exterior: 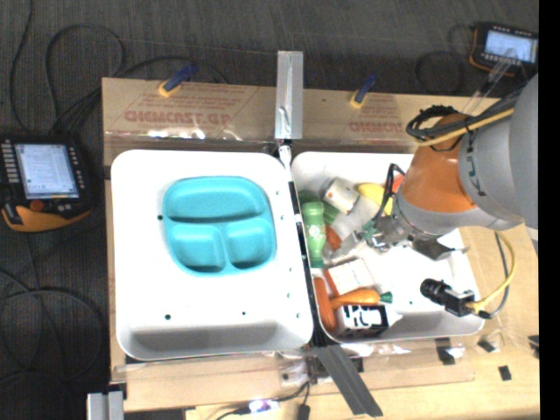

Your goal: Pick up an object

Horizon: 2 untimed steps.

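- A light wooden bench (219, 383) seen from above, standing on dark grey carpet.
- Two shallow white plastic bins sit side by side on it, touching along their inner edges: the left bin (140, 322) and the right bin (437, 322).
- A brown cardboard sheet with red lettering (210, 112) lies along the bench's far edge, behind both bins.
- Two clamps, blue and yellow, grip that sheet: one (177, 79) on the left, one (362, 92) on the right.
- An upright grey metal post (290, 94) rises between the bins at the back.
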### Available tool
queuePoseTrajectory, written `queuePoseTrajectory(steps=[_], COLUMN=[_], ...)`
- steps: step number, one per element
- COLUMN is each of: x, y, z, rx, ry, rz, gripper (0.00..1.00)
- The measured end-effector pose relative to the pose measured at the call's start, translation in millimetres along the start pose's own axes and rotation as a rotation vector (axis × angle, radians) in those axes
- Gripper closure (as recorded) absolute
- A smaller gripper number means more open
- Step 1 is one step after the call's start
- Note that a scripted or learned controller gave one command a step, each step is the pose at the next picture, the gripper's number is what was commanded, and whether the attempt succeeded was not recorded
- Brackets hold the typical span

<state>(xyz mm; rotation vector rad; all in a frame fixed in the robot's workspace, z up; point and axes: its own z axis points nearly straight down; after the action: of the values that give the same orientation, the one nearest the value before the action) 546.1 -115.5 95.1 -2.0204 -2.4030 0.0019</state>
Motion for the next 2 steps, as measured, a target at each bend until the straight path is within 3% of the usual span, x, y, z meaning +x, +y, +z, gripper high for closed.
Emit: queuePoseTrajectory(steps=[1, 2], x=[2, -4], y=[3, 51], z=[5, 6], rx=[-0.008, -0.010], ry=[-0.008, -0.005], rz=[-0.077, 0.003], gripper=[0.00, 0.00])
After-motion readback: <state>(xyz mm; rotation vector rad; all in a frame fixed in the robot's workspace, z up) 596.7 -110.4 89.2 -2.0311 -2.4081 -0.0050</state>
